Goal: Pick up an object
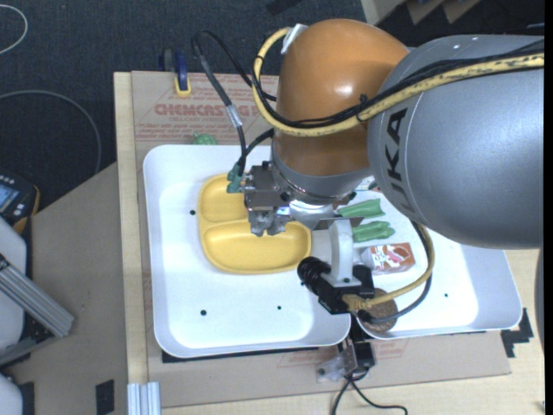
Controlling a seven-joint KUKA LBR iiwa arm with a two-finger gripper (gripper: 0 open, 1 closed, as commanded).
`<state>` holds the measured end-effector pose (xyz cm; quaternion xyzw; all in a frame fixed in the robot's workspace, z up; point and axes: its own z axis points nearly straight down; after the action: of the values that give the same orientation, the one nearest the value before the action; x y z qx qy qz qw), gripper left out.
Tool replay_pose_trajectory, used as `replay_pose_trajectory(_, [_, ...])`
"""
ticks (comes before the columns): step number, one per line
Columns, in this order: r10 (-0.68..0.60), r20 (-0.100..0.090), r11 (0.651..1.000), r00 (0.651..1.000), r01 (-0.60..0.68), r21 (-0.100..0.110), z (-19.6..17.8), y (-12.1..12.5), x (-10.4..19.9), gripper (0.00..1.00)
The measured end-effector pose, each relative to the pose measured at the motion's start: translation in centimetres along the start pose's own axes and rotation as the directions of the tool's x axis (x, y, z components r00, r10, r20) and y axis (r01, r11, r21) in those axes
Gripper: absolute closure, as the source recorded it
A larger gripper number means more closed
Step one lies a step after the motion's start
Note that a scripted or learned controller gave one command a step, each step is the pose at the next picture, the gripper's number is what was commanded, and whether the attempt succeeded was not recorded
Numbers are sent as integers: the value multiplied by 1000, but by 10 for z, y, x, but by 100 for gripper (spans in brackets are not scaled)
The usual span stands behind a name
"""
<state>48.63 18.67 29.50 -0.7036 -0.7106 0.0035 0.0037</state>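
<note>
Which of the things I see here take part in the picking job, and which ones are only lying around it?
Part of the job:
- gripper, low over the left bin
- yellow two-part dish in that bin
- green pieces and red-and-white packet in the right bin

Just lying about:
- cardboard sheet under the bins
- blue clamp at its far edge

Two white bins [173,258], one yellow dish [233,249]
</note>
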Motion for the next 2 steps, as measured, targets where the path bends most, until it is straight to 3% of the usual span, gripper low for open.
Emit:
replay_pose_trajectory(1, [11, 2, 1000, 1000, -11, -12, 51, 80, 4, 100])
replay_pose_trajectory(2, [15, 2, 1000, 1000, -15, -1, 70, 20, -38, 100])
